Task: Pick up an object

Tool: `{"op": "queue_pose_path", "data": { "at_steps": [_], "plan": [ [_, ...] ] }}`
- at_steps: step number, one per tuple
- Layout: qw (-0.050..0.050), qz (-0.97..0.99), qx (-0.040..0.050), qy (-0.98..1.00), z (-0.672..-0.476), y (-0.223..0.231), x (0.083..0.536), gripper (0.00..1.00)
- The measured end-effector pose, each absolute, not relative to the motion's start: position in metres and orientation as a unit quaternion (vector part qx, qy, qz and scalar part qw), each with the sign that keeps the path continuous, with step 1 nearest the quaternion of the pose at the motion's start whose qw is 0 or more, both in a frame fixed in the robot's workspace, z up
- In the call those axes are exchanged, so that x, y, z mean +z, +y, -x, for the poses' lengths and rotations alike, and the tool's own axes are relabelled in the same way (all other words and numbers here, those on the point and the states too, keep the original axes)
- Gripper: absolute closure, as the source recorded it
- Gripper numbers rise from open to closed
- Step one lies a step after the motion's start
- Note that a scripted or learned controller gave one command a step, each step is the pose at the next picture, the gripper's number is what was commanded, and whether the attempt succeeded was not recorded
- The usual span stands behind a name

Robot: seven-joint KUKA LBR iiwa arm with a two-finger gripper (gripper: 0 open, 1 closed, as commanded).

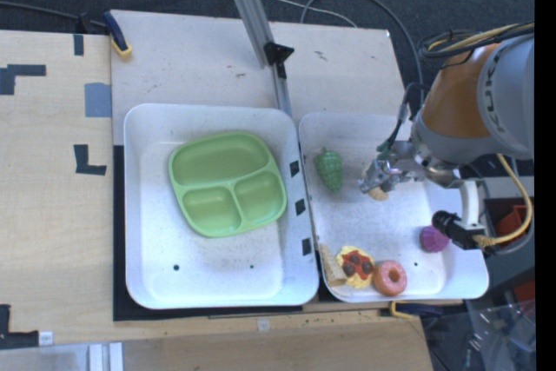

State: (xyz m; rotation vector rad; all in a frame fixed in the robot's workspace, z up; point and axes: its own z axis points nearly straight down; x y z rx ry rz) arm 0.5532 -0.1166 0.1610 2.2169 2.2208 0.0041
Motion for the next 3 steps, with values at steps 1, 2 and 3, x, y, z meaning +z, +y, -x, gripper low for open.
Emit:
{"op": "queue_pose_path", "data": {
  "at_steps": [1, 2, 3],
  "plan": [
    [0.001, -0.706, 0.001, 0.708, -0.556, -0.116, 0.203, 1.0],
    [0.002, -0.707, 0.001, 0.708, -0.563, -0.124, 0.255, 1.0],
    [-0.001, -0.705, 0.0, 0.709, -0.571, -0.081, 0.252, 1.0]
  ]
}}
